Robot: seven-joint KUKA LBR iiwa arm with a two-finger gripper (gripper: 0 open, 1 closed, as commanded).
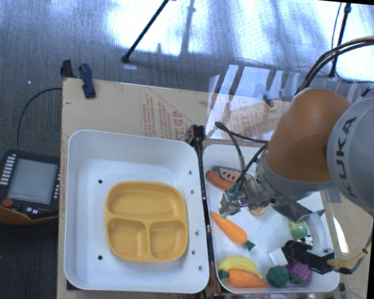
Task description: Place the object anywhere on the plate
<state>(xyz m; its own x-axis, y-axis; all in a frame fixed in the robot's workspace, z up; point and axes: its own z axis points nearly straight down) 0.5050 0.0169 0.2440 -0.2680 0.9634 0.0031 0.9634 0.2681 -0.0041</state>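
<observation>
A yellow three-compartment plate (146, 220) lies in the left white bin (85, 168). My gripper (230, 204) hangs over the right bin (264, 240), just above the thick end of an orange toy carrot (230, 229). A watermelon slice (226, 178) lies at the bin's far left, just behind the gripper. The big orange wrist band hides most of the gripper from above, and nothing is seen between its fingers.
Along the right bin's near side lie a yellow banana (240, 263), a second carrot (248, 279), a green broccoli (278, 276), a purple grape bunch (299, 272) and a green piece (299, 230). A black divider rail (203, 200) separates the bins. A teach pendant (27, 187) lies on the floor at left.
</observation>
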